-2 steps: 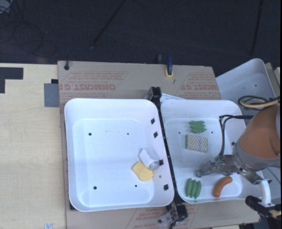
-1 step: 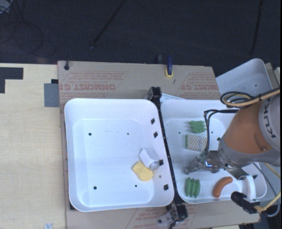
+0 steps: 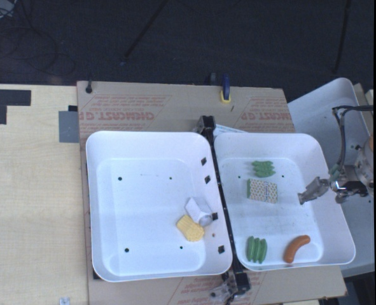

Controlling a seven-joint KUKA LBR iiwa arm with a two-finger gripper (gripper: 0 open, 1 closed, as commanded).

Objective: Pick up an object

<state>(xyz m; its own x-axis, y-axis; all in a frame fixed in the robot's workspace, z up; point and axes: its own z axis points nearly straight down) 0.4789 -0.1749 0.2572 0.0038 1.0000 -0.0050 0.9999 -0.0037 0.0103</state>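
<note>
gripper [image 3: 310, 192]: hanging over the right bin's [image 3: 331, 170] right side; I honestly can't tell its state from here
closest targets: patterned pad [image 3: 263, 190] just left, sausage [image 3: 296, 248] nearer
left bin [image 3: 111, 170]: yellow sponge [image 3: 190, 228], well apart

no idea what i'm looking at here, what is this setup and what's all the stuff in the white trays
This is one camera fixed above a bench, looking down at a slant. Two shallow white bins sit side by side. A robot arm reaches in from the right; its gripper is over the right bin, with nothing seen in it. That bin holds two green pieces, a speckled square and an orange sausage shape. The left bin holds a yellow lump beside a small white item.
</note>
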